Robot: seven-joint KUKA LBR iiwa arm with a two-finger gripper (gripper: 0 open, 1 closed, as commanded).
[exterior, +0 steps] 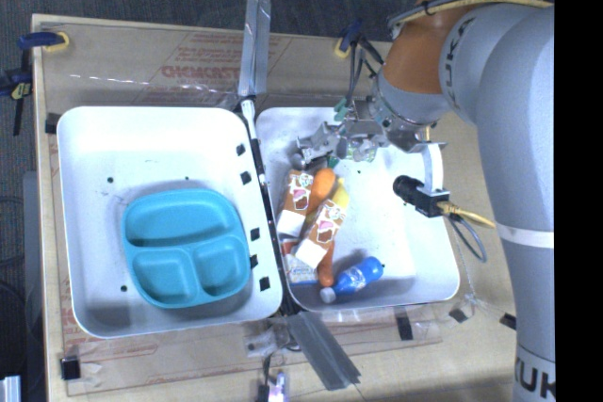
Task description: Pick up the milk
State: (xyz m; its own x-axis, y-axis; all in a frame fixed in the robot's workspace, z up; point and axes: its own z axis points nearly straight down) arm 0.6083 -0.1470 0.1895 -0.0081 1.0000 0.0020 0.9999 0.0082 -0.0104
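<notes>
The milk (300, 193) lies in the right bin (424, 273) beside a carrot (322, 186). The gripper (325, 144) hovers just above it; its fingers' state cannot be told.

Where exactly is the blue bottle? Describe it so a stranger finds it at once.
Start at the right-hand white bin, the one beside the bin holding the blue tray. Look along its near wall, below the pile of cartons. The blue bottle lies there on its side, the pile's only blue item.

Bulky grey arm (513, 108), orange wrist band (419, 52), dark lettering, metal pincer (330, 141), thin trailing cables (462, 221)
</notes>
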